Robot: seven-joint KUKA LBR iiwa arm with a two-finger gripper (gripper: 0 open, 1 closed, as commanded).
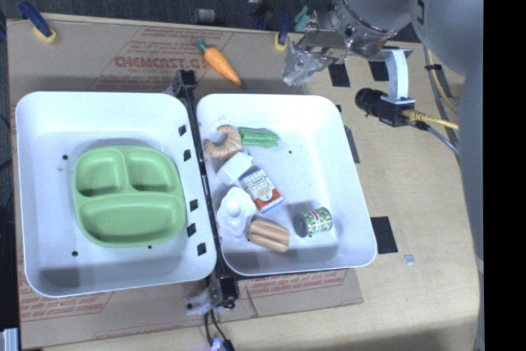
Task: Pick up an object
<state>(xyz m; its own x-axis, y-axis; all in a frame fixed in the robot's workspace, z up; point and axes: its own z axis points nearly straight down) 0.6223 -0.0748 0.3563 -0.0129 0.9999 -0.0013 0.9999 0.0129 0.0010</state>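
Hand [297, 70] hangs upper centre, just past right bin [349, 168] far rim, fingers prob. narrow w/ nothing between, likely staged above toys [251, 185].

Two bins sit side by side on the bench [411, 292]: the left bin [49, 119] holds a divided tray [127, 197], and the right bin [320, 123] holds a cluster of small things. In it a pretzel [220, 144] lies at the back with a pepper [259, 137] just right of it, a small carton [261, 189] in the middle, a bottle [234, 210] to its left, a hot dog [268, 234] at the front and a can [314, 222] right of that. A carrot [222, 65] lies on the bench behind the bins, and the gripper [300, 66] hangs to its right, beyond the right bin's back rim
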